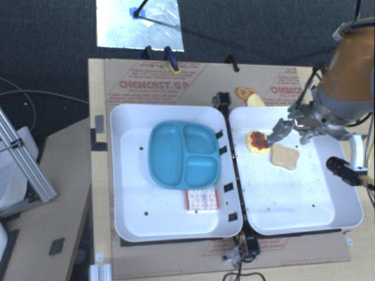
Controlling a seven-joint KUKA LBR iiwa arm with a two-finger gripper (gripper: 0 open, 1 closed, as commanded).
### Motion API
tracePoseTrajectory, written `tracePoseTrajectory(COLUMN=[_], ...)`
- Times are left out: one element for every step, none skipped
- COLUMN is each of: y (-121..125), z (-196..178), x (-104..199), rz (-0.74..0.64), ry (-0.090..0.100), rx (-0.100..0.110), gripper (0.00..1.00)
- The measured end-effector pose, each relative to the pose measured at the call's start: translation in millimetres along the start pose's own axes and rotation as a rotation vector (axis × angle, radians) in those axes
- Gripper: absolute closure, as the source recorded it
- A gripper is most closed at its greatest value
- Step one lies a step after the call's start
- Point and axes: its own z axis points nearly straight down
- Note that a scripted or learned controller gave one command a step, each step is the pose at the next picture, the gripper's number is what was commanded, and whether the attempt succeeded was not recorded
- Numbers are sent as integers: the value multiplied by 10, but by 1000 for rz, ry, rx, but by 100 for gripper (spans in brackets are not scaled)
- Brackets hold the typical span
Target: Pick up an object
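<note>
White plastic makes up both shallow bins, which lie side by side on a brown board printed with red lettering. Nearest the bottom of the frame, in the left bin [126, 215], a small red-and-white patterned card [201, 199] lies flat, touching the lower edge of a blue divided plate [183, 154]. The plate sits in the middle of that bin and has three compartments.

Across the dark centre divider, the right bin [304, 215] holds two pieces of toy food in its upper half. A tan slice of toast [285, 157] lies flat, a little right of the bin's centre. Just up and left of it, nearly touching, is a yellow piece with a red topping [258, 141].

The gripper [275, 132] reaches in from the right of the frame, below the grey wrist and the orange band of the arm [350, 63]. Its grey finger tip points down and left, ending right at the edge of the red-topped piece. I cannot tell whether the fingers are spread or together, and nothing is seen between them.

Farther up, outside the bins, a yellow banana-like toy [255, 100] and a small brown pretzel shape [245, 92] rest on the board just above the right bin's rim. At the upper left of the frame a shiny silver sheet [117, 16] lies on the dark floor.
</note>
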Motion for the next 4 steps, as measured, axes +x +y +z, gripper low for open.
tracePoseTrajectory(y=[-765, -735, -746, -731], z=[-964, -2932, -1800, -1966], x=[-17, 202, -108, -94], rz=[0, -4, 5, -4], ry=[0, -2, -1, -2], rx=[-3, -22, 7, -6], gripper=[0, 0, 0, 100])
